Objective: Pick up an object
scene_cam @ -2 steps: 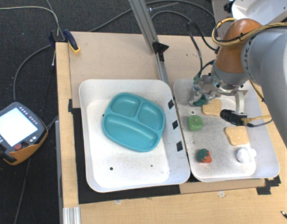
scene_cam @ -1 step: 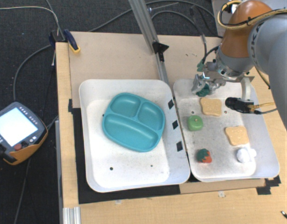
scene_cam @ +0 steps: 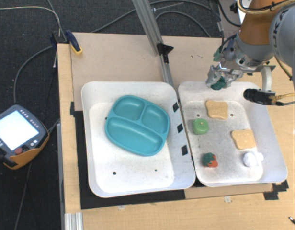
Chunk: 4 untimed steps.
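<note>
We see the arm [scene_cam: 262, 28] in the upper right of the frame, its gripper [scene_cam: 219, 80] hanging over the top edge of the right bin [scene_cam: 272, 143]. A dark green thing [scene_cam: 217, 86] sits between the fingers, so the claw is closed on it, lifted clear of the bin floor. In the right bin lie two toast pieces, one [scene_cam: 217, 109] near the top and another [scene_cam: 243, 139] lower right, a green apple [scene_cam: 200, 126], a strawberry [scene_cam: 209, 160] and a white thing [scene_cam: 250, 159]. The left bin [scene_cam: 97, 176] holds a teal plate [scene_cam: 137, 124]. A pendant [scene_cam: 17, 135] lies at the left edge.
</note>
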Tool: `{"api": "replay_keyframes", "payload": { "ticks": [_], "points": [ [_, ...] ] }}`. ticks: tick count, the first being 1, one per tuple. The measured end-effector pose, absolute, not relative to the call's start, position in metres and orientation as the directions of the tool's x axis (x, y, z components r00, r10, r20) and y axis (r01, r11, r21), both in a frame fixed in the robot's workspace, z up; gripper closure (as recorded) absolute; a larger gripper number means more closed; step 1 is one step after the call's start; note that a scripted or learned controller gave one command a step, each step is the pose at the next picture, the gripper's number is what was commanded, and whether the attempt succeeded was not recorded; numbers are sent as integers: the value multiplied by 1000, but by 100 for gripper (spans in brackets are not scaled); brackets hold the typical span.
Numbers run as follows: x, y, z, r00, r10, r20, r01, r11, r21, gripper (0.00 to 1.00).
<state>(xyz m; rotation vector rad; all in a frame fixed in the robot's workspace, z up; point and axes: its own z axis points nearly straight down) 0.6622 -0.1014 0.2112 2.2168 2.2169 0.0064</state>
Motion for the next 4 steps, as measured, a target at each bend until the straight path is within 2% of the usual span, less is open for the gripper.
{"api": "replay_keyframes", "payload": {
  "ticks": [1,2,4],
  "points": [
    [663,-101,244,-1,1000,-1,1000,1,6,100],
    [649,-49,231,-5,1000,2,1000,5,-4,100],
    [612,37,221,-5,1000,3,1000,5,-4,100]
  ]
}}
